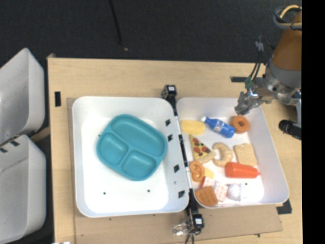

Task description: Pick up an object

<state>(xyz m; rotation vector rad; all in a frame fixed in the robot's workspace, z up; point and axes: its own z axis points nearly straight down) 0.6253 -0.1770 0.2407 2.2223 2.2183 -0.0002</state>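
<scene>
The right bin (271,151) holds several toy foods: a yellow piece (192,127), a blue bottle (220,126), an orange donut (240,123), a pizza slice (200,150), a tan croissant (222,154), a cracker (245,153), an orange carrot (241,171), a pretzel (196,171) and a waffle (206,195). My gripper (247,103) hangs over the bin's far right corner, just above and behind the donut, with nothing seen between its fingers.
A teal divided plate (132,146) lies in the left bin (86,187). A white wrapped item (227,191) sits by the waffle. The arm's orange band (287,50) stands at the right edge. A black clip (169,91) sits where the bins meet.
</scene>
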